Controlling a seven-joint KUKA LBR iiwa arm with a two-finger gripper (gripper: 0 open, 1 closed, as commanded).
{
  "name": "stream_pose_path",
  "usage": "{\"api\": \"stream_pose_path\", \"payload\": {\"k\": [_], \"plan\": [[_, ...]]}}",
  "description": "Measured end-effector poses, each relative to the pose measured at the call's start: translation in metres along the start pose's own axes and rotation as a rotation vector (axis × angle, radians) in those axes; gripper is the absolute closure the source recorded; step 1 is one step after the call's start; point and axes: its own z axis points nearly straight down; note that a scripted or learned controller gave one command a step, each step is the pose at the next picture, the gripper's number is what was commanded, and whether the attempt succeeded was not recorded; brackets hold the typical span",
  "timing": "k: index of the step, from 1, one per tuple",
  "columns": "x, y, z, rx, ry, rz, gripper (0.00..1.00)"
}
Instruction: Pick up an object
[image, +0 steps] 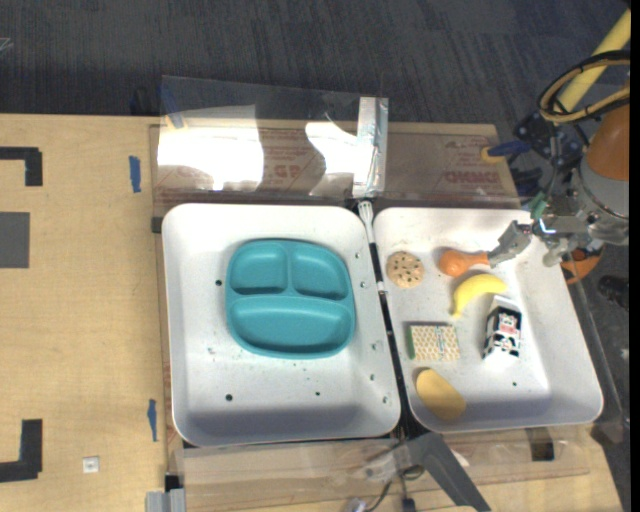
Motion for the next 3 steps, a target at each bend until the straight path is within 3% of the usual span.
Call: {"api": "stream_pose_path", "payload": {"k": [1,2,3], "plan": [[-0.023,-0.057,0.113,0.009,0.003,-0.063,0.0],[-0.021,-0.053,0.102,0.003,0.003,-0.069,1.0],[-0.001,-0.093,0.122,-0.037,-0.019,-0.274,1.0]]}}
